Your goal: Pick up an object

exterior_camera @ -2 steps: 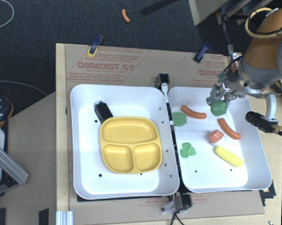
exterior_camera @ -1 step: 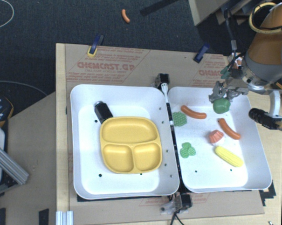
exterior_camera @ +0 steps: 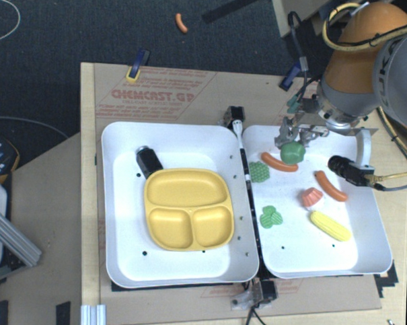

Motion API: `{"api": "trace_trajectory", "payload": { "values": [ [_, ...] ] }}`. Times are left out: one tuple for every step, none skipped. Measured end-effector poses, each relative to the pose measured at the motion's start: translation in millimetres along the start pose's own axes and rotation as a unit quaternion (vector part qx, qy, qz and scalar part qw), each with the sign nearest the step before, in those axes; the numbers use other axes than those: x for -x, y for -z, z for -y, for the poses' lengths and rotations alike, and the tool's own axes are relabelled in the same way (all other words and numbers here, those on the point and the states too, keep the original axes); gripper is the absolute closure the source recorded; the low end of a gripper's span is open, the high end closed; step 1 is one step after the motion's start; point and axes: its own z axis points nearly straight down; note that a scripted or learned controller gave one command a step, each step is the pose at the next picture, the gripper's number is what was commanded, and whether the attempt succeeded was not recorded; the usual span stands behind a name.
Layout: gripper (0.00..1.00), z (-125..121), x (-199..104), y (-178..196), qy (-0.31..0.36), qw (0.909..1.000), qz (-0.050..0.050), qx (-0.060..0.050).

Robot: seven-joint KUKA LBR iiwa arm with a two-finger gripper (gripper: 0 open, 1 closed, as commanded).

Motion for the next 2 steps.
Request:
{"api": "trace_trajectory", "payload": {
  "values": [
    [1.00, 9.4, -41.8, 14.1, 0.000, 1.0000, 0.000, 0.000],
    [1.00, -0.9, -43.0, -0.3, -0.002, 1.0000, 0.001, 0.000]
  ]
}}
